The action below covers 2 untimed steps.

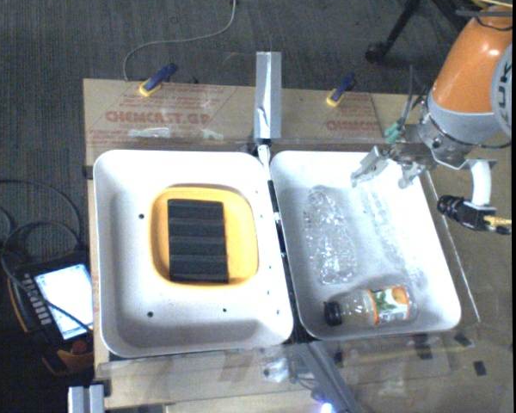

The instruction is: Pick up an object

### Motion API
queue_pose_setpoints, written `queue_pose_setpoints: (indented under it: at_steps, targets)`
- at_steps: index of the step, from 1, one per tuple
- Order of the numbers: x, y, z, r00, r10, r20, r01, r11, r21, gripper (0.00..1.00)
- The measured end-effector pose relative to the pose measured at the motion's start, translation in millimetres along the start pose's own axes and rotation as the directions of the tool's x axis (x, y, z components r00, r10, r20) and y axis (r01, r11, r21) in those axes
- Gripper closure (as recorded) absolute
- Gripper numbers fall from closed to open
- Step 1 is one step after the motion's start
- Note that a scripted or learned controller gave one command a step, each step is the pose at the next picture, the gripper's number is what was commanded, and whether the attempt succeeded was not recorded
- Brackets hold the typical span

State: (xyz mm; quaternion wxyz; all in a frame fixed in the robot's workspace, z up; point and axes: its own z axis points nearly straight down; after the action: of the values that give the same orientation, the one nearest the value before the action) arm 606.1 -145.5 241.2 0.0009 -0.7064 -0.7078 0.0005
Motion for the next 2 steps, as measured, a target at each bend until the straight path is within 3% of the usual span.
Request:
queue_pose_setpoints:
  at_steps: [1,2]
  targets:
    - [23.8,35.6,146.9,0.994,-0.107,0.002,0.107,0.994,-0.002,0.0]
    - [-30.9,32.2,81.2,1.0,-0.027,-0.014,0.027,1.0,-0.004,0.0]
